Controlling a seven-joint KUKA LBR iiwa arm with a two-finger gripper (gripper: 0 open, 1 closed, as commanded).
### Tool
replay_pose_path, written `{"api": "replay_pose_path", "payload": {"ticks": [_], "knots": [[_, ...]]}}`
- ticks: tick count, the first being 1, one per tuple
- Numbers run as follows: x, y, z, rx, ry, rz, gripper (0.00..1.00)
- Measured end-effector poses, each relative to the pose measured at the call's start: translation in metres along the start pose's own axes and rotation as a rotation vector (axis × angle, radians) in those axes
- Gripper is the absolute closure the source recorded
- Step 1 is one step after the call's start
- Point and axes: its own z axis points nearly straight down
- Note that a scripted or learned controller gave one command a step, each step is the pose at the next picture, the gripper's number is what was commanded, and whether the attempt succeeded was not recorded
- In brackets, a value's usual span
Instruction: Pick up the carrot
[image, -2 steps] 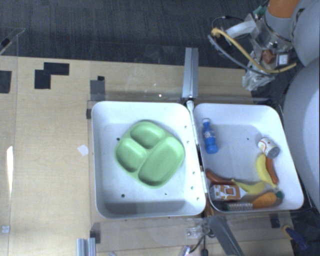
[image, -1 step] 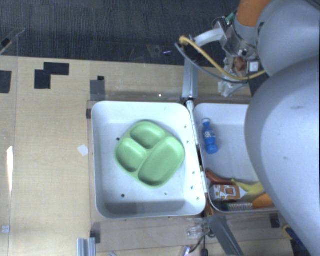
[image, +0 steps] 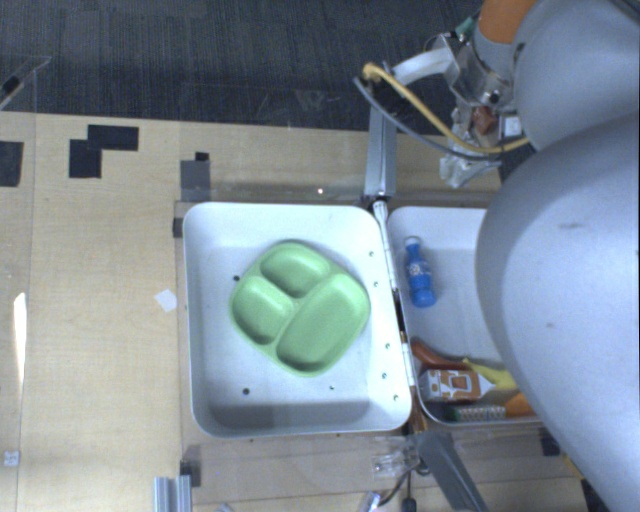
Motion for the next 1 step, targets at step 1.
{"api": "replay_pose_path", "payload": {"ticks": [1], "knots": [[-0.0059, 0.0577, 0.0356, -0.002, -0.007, -0.002, 1.00]]}}
